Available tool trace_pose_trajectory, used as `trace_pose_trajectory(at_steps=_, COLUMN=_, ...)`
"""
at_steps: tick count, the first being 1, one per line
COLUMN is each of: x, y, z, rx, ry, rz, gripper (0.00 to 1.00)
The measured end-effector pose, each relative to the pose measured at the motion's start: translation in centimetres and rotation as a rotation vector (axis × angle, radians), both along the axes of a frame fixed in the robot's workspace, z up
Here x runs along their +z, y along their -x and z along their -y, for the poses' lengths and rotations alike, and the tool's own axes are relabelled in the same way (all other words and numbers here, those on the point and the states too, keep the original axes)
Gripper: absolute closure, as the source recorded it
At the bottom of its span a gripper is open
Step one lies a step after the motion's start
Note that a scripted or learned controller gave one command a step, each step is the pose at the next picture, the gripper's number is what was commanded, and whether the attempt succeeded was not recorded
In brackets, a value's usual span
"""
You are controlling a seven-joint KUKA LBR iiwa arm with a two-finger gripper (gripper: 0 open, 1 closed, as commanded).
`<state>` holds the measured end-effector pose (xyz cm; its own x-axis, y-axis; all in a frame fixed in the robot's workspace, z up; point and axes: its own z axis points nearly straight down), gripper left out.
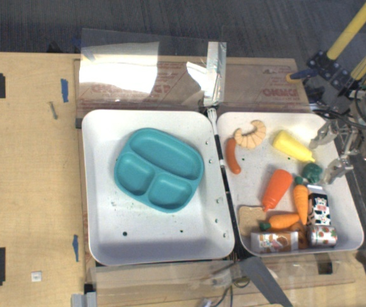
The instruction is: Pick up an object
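Nearest you, a can (274, 240) lies at six o'clock in the right bin (355, 226). Your pincer (335, 151), spread and holding nothing, hovers at three o'clock; next, descend onto the yellow toy (292, 146).

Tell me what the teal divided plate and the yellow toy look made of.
Teal divided plate: probably moulded plastic, matte, judging by its even colour and soft rounded compartment edges. Yellow toy: likely smooth plastic or rubber, with uniform colour and a faint sheen; the view leaves it open.
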<state>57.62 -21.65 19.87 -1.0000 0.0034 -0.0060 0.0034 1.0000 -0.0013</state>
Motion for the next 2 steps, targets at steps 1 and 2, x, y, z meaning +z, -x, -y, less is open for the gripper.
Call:
trace_pose_trajectory(at_steps=1, x=-8.3, y=1.3, z=0.7, rx=0.133, ry=0.009, rz=0.021, gripper=0.00)
trace_pose_trajectory(at_steps=2, x=-10.9, y=6.7, z=-4.2, rx=0.134, ry=0.003, rz=0.010, gripper=0.00)
